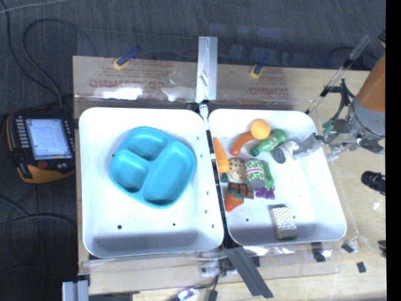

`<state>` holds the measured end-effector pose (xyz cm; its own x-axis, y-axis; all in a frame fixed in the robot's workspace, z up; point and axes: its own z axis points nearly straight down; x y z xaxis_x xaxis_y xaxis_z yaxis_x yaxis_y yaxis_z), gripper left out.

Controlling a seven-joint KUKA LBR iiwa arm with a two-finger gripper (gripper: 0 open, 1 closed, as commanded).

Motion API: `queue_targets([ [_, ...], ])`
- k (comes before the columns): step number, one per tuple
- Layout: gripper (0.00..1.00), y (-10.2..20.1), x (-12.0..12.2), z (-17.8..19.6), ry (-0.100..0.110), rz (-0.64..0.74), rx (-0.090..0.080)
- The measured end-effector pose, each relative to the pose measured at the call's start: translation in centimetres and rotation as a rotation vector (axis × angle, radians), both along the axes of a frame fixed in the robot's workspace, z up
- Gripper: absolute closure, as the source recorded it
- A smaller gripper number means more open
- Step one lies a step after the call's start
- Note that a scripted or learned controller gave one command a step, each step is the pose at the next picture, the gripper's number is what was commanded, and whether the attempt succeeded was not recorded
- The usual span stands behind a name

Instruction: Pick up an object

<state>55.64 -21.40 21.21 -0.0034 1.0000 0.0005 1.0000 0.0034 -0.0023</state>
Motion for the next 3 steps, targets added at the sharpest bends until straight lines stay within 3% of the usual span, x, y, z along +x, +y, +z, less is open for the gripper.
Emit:
queue_targets([
  [1,0.00,0.3,-2.1,6.4,-0.002,0.053,-0.002],
  [2,0.00,4.1,-6.4,-4.4,0.001,0.063,0.001],
  [3,0.00,8.4,-4.6,-12.2,-0.013,0.116,-0.005],
])
